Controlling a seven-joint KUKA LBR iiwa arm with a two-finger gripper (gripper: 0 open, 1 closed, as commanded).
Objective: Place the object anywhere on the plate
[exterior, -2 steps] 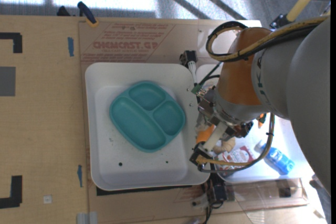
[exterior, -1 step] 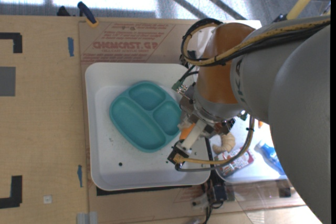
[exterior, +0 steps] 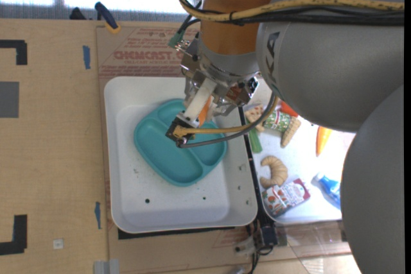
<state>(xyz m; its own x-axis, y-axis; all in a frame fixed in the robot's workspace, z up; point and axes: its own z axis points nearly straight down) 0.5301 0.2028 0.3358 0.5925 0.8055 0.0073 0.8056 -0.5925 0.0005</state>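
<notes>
The smooth teal plate [exterior: 170, 157], rounded and split into compartments, is lying in the left white bin [exterior: 128, 189]. The end effector [exterior: 217, 96] is hanging over the plate's upper edge, hiding it. I cannot tell whether it is apart or together. A curved croissant [exterior: 275, 170] is lying in the neighbouring bin.

You can read one word here: "CHEMCAST", in red capitals on the cardboard sheet [exterior: 142, 53] above the white bin [exterior: 117, 157], upper middle of the frame. The smaller red print around it is illegible.
</notes>
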